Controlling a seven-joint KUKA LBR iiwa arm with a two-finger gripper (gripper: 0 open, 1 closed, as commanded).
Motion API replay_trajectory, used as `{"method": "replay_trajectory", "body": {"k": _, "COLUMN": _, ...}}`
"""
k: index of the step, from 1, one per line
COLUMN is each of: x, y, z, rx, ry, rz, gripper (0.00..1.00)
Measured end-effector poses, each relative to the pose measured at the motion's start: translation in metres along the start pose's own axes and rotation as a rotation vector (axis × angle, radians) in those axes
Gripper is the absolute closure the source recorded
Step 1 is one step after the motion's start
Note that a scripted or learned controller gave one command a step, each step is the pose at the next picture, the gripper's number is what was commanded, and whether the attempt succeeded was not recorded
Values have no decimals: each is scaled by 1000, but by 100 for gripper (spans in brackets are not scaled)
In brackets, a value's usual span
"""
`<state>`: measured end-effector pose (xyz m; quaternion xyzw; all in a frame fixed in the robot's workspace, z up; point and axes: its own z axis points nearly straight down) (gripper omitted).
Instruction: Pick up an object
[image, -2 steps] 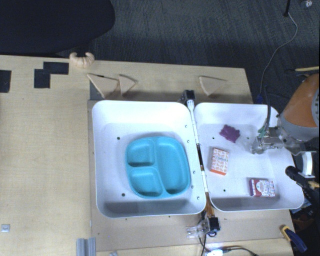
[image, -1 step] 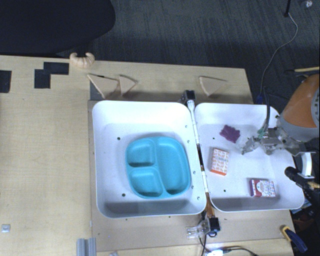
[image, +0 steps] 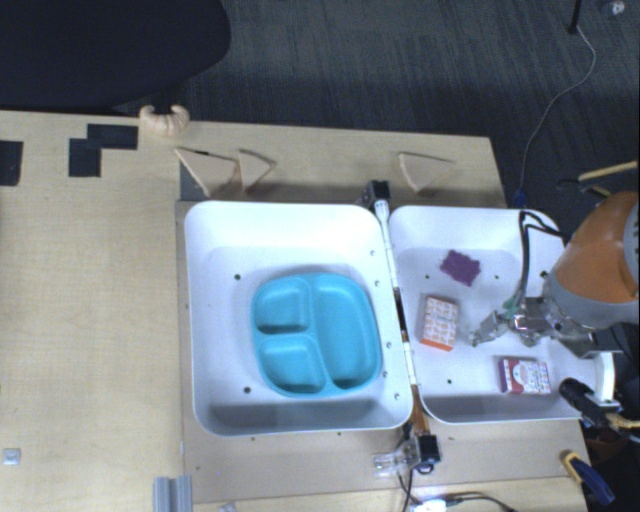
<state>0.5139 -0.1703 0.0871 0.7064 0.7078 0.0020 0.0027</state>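
We see the bench (image: 90, 330) from above, bearing two white bins side by side. The arm (image: 600, 265), grey with an orange band, reaches in from the right and hangs over the right bin (image: 470, 225). Its gripper (image: 492, 330) points left, low over the bin floor. The two fingers stand a little apart, with bare white floor between their tips; we find no object between them.

Three objects lie in the right bin, and we place each relative to the gripper. The card (image: 438, 322), a small pack with an orange edge and a printed face, lies just left of the fingertips, apart from them. The box (image: 524, 376), red with white print, lies below and slightly right of the gripper, near the bin's front wall. The block (image: 460, 266), purple and squarish, lies above and slightly left of the gripper, well apart from the other two.

Farther left, beyond the wall shared by the bins, the left bin (image: 215, 250) holds a tray (image: 318, 333), blue, with three compartments. A cable (image: 522, 260) runs down from the right bin's far rim toward the wrist. Beyond the bins, at the bench's far edge, rests a knob (image: 164, 121) of pale wood.
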Motion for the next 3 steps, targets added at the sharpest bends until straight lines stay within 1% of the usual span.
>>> {"method": "replay_trajectory", "body": {"k": 1, "x": 0, "y": 2, "z": -12, "rx": -7, "ry": -3, "rz": -1, "gripper": 100}}
{"method": "replay_trajectory", "body": {"k": 2, "x": 141, "y": 44, "z": -98, "rx": 3, "ry": 3, "rz": -3, "gripper": 100}}
{"method": "replay_trajectory", "body": {"k": 3, "x": 168, "y": 15, "z": -117, "rx": 6, "ry": 2, "rz": -4, "gripper": 100}}
